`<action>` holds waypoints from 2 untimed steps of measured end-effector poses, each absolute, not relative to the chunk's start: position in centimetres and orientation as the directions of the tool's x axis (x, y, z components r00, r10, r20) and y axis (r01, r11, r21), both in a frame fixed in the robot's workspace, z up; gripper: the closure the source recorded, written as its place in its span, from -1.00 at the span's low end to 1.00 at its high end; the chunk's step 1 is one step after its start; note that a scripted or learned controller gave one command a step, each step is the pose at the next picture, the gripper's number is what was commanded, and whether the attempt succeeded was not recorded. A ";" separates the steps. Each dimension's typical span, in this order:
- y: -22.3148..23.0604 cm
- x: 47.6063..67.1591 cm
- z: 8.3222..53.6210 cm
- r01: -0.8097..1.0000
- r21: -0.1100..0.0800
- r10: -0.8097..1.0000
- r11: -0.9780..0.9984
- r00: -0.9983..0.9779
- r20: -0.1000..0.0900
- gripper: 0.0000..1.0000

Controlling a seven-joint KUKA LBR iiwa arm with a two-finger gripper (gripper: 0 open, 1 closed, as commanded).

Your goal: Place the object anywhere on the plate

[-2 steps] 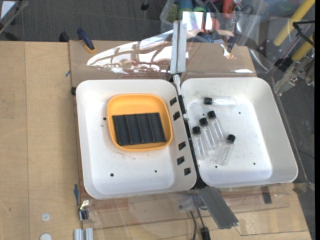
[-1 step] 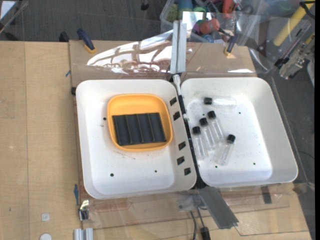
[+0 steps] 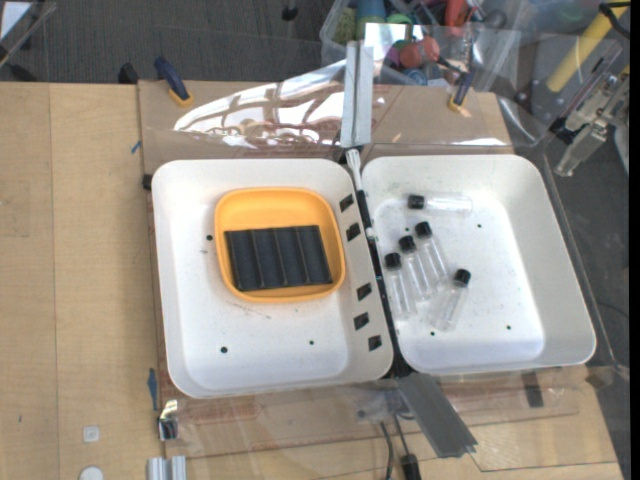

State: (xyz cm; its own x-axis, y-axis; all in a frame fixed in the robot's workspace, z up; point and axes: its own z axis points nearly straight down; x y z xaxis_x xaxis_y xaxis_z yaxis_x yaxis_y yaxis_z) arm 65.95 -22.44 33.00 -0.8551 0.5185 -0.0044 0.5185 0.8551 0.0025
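An orange plate point(image 3: 232, 218) with rounded corners lies in the left white bin point(image 3: 190, 328). A black ridged tray point(image 3: 277, 257) rests on the plate and covers most of its floor. Several clear vials with black caps lie loose in the right white bin point(image 3: 520, 298). One vial point(image 3: 441, 205) lies sideways near the back. Three more lie close together near the bin's left side, around the vial point(image 3: 430, 256). A single vial point(image 3: 451, 299) lies tilted a little to their right.
Black clips point(image 3: 357, 260) line the ridge where the two bins meet. A metal bar point(image 3: 352, 93) stands behind that ridge. A clear box of coloured toys point(image 3: 440, 8) sits at the back right. Bare wooden bench point(image 3: 70, 268) lies to the left.
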 end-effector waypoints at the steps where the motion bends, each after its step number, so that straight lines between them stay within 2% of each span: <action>1: -22.2 64.3 30.5 0.531 0.002 0.531 0.847 -0.847 0.001 -1.00; 2: -22.2 63.9 27.1 0.528 0.001 0.528 0.849 -0.849 0.001 -1.00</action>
State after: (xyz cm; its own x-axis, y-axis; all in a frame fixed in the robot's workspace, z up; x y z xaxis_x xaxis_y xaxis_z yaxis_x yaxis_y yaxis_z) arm 63.88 -22.19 27.12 -0.8492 0.5280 0.0009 0.5280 0.8492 0.0013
